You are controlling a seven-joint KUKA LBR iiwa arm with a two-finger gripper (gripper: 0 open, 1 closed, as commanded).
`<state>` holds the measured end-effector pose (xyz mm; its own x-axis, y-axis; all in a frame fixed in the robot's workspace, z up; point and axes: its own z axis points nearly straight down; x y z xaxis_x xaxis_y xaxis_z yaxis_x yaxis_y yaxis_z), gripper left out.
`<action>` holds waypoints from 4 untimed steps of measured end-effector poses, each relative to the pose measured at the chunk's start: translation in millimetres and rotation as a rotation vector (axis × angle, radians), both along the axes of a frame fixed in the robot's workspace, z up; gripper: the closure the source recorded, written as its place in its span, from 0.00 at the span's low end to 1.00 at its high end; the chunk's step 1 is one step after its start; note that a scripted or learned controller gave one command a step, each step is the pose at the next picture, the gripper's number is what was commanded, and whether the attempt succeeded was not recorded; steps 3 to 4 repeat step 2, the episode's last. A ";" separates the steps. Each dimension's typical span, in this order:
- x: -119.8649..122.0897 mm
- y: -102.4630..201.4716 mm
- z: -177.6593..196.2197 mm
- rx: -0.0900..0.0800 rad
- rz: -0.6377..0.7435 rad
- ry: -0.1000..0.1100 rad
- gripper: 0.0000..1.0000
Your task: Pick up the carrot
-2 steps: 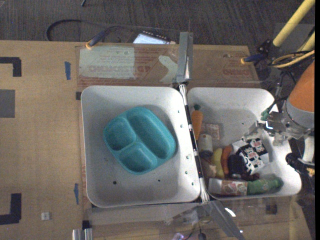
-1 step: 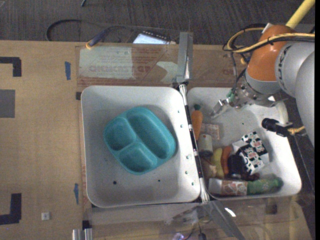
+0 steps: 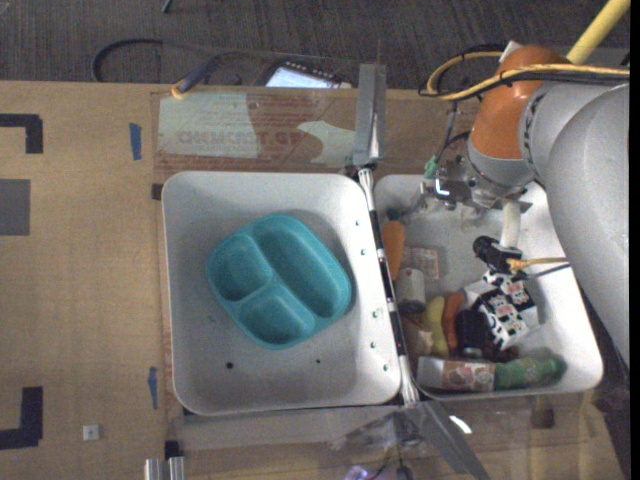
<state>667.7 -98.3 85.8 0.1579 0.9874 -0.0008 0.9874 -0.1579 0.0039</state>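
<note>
The carrot (image 3: 394, 247) lies in the right bin (image 3: 585, 363), close against the bin's left wall, in the upper left part of that bin. It is a short orange piece, and its long axis runs nearly up and down in the frame, along the wall. Just below it sit a small white packet (image 3: 424, 262) and a pale round item (image 3: 411, 286), and further down there is a crowd of things: a yellow piece (image 3: 435, 315), a red piece (image 3: 453, 318), a black and white patterned object (image 3: 503, 306) and a green bottle (image 3: 505, 372) lying along the bottom wall.

The end effector (image 3: 462, 190) hangs over the upper middle of the same bin, under the orange band (image 3: 505, 123) of the arm, which comes in from the right side of the frame. Whether it is spread or pressed together I cannot tell, because the wrist covers it from above. Nothing can be seen held in it.

From the end effector, the carrot lies to the left and a little lower in the frame, near but not under it. So I judge the coming move must go leftward toward the wall. As the carrot is almost touching the wall, closing across its short side may be difficult, because one side has little room.

The left bin (image 3: 200, 368) holds a teal divided plate (image 3: 280, 280) and is not involved.
</note>
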 end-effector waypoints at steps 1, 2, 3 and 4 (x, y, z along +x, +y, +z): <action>1.9 2.3 12.2 -0.001 0.004 -0.005 1.00; -0.6 107.8 100.0 0.002 -0.125 0.002 1.00; -0.6 107.8 100.0 0.002 -0.125 0.002 1.00; -0.6 107.8 100.0 0.002 -0.125 0.002 1.00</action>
